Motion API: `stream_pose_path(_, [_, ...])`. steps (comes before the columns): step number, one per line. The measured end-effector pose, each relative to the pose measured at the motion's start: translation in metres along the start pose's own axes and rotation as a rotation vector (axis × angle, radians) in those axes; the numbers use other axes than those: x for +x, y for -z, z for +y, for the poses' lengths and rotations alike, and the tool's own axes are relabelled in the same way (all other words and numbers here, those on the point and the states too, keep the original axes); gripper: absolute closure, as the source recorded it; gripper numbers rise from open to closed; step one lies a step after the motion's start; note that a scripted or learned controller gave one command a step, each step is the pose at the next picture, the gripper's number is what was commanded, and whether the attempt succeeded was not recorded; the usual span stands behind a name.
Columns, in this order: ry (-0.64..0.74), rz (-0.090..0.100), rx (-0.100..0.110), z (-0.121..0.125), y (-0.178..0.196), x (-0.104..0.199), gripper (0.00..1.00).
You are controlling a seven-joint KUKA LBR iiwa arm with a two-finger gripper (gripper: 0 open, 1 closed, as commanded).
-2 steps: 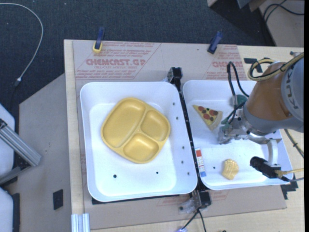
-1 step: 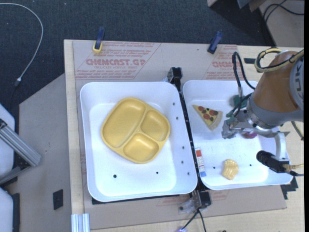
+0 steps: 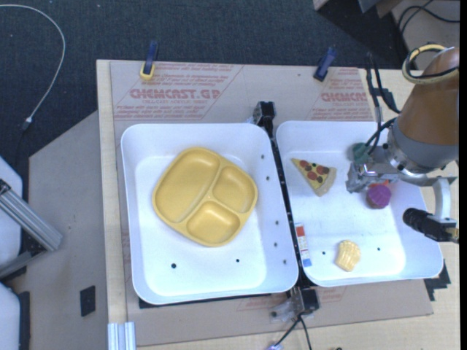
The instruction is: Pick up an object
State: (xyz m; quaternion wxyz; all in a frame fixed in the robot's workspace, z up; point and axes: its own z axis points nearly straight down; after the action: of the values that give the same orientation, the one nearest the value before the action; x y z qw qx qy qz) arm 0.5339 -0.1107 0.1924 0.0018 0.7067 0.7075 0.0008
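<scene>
In the right bin [image 3: 321, 265] lie a toy pizza slice [image 3: 316, 174], a small purple round toy [image 3: 378, 196], a pale yellow toy [image 3: 348, 254] and a teal piece [image 3: 359, 151] partly hidden by the arm. My gripper [image 3: 363, 178] hangs over the bin's right half, its metal fingers just left of and above the purple toy, right of the pizza slice. The arm's orange and grey body covers the wrist. I see nothing between the fingers.
The left bin [image 3: 146, 268] bears a yellow divided plate [image 3: 205, 195]. A small red, white and blue strip [image 3: 301, 243] lies at the right bin's left wall. Black clips sit between the bins at top and bottom. Cables run along the right.
</scene>
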Motion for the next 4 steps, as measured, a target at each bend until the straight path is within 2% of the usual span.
stream_pose_path(1, [0.000, -0.001, -0.004, 0.002, 0.054, 0.000, 1.00])
stream_pose_path(2, [0.002, 0.003, 0.006, -0.013, 0.053, 0.049, 1.00])
stream_pose_path(3, [0.003, 0.003, 0.007, -0.026, 0.048, 0.097, 1.00])
stream_pose_path(4, [0.003, 0.002, 0.002, -0.022, 0.052, 0.151, 1.00])
